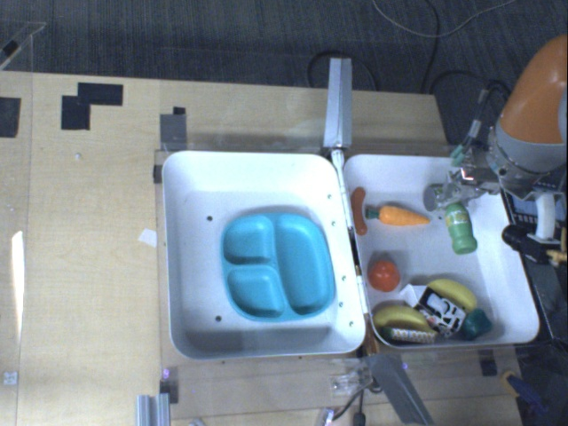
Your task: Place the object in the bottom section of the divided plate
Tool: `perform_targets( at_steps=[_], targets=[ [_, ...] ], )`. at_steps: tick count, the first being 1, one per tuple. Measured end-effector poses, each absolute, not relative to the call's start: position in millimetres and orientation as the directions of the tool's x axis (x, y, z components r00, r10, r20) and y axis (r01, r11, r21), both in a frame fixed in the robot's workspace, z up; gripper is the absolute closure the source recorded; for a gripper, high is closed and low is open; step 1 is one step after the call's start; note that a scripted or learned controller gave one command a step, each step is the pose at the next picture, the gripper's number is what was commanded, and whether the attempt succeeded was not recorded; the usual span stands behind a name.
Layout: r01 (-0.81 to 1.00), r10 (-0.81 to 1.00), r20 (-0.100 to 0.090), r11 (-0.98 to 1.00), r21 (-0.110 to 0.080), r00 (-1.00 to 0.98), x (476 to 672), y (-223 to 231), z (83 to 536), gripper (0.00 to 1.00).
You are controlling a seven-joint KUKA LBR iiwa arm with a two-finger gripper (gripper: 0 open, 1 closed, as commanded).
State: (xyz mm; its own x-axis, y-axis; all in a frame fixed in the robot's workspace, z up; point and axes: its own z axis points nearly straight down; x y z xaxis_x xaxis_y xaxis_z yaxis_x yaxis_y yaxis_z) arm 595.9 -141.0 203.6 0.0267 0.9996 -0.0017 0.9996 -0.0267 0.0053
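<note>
A blue divided plate (275, 264) lies in the middle of the left bin (191, 238). It has two small sections on its left side and one long section on its right, all bare. My gripper (448, 192) is over the upper right part of the right bin (524, 300), under the arm's orange band. A small green bottle (460, 228) sits directly below the gripper, its top touching or very near it. An orange carrot (401, 216) lies just left of the gripper.
Also in the right bin are a red-brown sausage (358, 211) along the left wall, a red tomato (384, 274), two bananas (453, 291) (401, 317), a black-and-white item (441, 309) and a teal object (477, 325). A metal divider (338, 105) stands between the bins.
</note>
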Motion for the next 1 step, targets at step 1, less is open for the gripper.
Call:
perform_targets(
  at_steps=[1],
  targets=[
    [0.982,0.982,0.002,-0.19,0.004,0.19,589.6,-21.5,189.8,1.0]
  ],
)
